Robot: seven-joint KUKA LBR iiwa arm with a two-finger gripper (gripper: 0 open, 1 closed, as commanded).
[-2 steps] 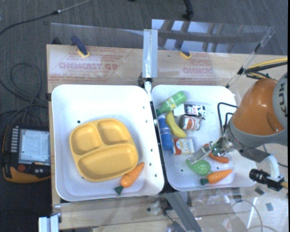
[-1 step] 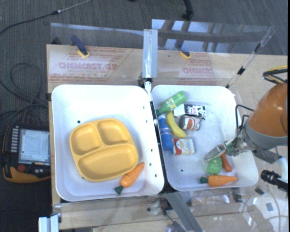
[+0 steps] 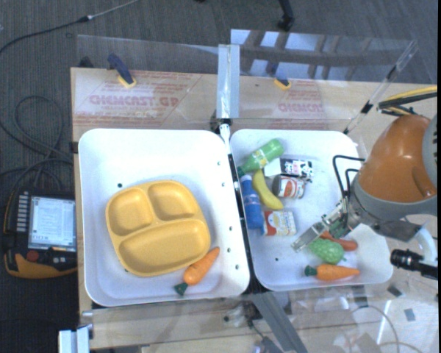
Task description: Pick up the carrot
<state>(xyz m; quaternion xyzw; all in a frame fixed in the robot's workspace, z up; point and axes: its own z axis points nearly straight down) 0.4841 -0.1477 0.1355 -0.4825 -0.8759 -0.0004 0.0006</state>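
Two shallow white bins sit side by side on a pale wood bench top (image 3: 154, 98) printed with faded red lettering; dark grey carpet (image 3: 29, 50) surrounds the bench, with a black cable across it and chair feet at the top. A handheld pendant (image 3: 40, 232) with a lit screen lies on the floor left of the left bin (image 3: 95, 168).

Left bin: a yellow three-compartment tray (image 3: 158, 226) lies near its centre. A carrot (image 3: 200, 268), orange with a green stem end, rests just off the tray's lower right corner, touching or nearly touching the tray's edge, stem pointing down-left.

Right bin (image 3: 367, 271), relative to the tray: nearest to it a blue bottle (image 3: 251, 204) along the dividing wall, then a yellow banana (image 3: 266, 191), a green bottle (image 3: 262, 155) above, a small can (image 3: 289, 187) and a dark packet (image 3: 298, 168). A white and red pouch (image 3: 279, 223) lies below the banana. Farther right are a green rounded item (image 3: 327, 251) and a second carrot (image 3: 335, 272) lying flat near the front wall.

Arm: enters from the right, orange band (image 3: 397, 164) over the right bin's right edge. The gripper (image 3: 327, 230) reaches down-left, low over the green item, well apart from the tray. Cannot tell whether it is spread or closed; nothing is clearly seen in its grasp.
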